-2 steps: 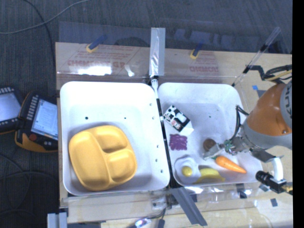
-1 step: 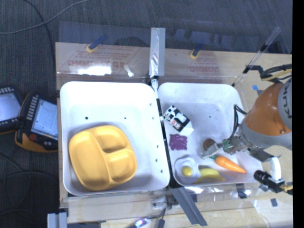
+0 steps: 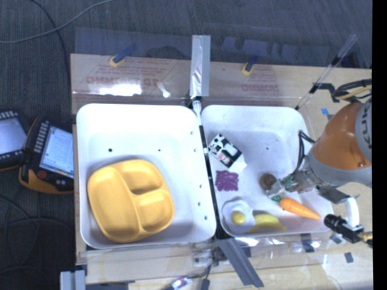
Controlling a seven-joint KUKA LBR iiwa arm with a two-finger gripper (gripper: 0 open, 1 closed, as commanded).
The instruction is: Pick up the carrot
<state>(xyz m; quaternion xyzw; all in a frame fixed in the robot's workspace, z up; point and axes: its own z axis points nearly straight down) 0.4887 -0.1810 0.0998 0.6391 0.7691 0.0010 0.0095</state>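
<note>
Near the right end of the right bin (image 3: 254, 116), the carrot (image 3: 299, 208) is seen lying on its side, tip pointing right and toward the near wall. Its green-topped end is met by the hand (image 3: 289, 185), which is set down just far of it beside a small brown lump (image 3: 268, 180); whether the hand is released or clenched cannot be told, since the tip is masked by the grey and orange arm (image 3: 341, 147).

A miss is judged likely if the hand is closed where it stands, because the stalk end rather than the body would be caught and the carrot could be swung or dropped. The brown lump could be taken instead. The carrot could also be pushed against the near wall or onto the banana (image 3: 266, 221), which lies just left of it beside a fried egg (image 3: 237, 212).

Farther left, a purple bunch (image 3: 227, 180) and a black-and-white patterned card (image 3: 224, 150) are seen; no words can be read on it. Faint red lettering is seen on the clear sheet (image 3: 139, 71) at the far edge of the surface, but it cannot be made out. A yellow divided tray (image 3: 130, 199) is held in the left bin (image 3: 103, 125).
</note>
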